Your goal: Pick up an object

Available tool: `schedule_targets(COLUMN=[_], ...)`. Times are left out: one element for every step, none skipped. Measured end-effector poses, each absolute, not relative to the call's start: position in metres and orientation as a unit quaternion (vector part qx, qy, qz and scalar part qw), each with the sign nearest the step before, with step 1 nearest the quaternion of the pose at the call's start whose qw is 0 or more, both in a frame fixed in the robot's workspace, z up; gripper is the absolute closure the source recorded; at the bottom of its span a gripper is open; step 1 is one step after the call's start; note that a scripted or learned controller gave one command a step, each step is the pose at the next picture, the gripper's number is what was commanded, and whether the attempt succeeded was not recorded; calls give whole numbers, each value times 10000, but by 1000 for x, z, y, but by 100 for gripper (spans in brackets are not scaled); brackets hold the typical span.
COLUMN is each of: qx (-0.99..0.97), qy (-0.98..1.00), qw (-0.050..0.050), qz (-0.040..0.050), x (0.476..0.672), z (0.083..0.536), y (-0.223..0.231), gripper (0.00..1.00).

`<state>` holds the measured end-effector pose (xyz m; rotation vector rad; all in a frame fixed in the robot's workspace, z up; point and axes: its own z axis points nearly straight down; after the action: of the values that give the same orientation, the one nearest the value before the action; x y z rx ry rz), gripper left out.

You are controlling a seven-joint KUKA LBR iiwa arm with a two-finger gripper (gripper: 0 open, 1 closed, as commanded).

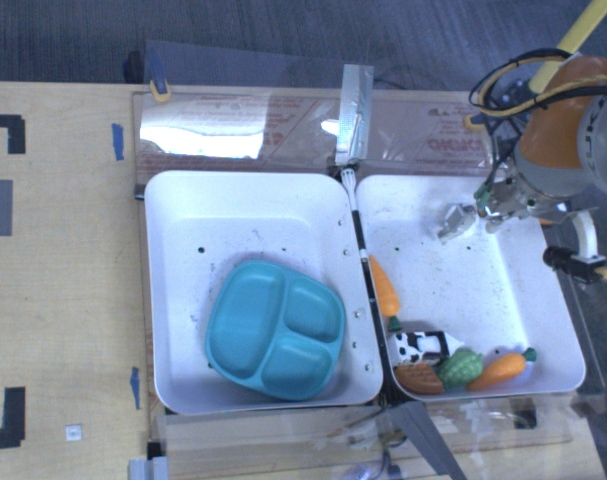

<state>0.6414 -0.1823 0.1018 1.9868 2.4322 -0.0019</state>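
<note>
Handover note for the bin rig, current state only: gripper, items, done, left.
Gripper: over the upper part of the right bin, nothing between its fingers; open or shut not clear from this angle.
Left bin: blue divided plate.
Right bin: orange carrot against the left wall; along the bottom edge a black-and-white cow toy, brown item, green item, second carrot.
Done: no pick yet.
Left: descend on one object, grasp, lift.
</note>
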Motion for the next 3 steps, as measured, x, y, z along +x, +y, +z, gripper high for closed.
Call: schedule_targets(qx=[6747,6735,6590], qy=[7381,7392,7521], qw=[-32,34,10], qz=[-4,18,23], x=[667,671,614], z=[86,98,186], y=[-188,-188,-83], gripper=[0,100,100])
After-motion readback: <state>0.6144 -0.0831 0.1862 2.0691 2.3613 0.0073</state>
